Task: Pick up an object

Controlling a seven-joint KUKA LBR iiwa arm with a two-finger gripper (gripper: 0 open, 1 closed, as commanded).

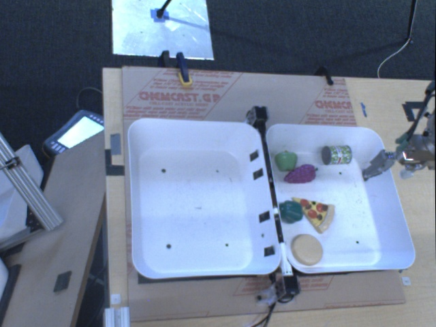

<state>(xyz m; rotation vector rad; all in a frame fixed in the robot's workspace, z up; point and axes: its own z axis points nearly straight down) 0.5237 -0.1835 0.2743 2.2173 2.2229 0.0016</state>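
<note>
Judging by the right bin (392, 203), nothing is picked: can (336, 154), pizza (315, 213) and cookie (306, 249) lie loose. At its right rim the pincer (376, 165) holds nothing; whether apart or together, I cannot tell.

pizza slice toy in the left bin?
No, the toy pizza slice lies in the right white bin, beside a dark green toy.
</note>
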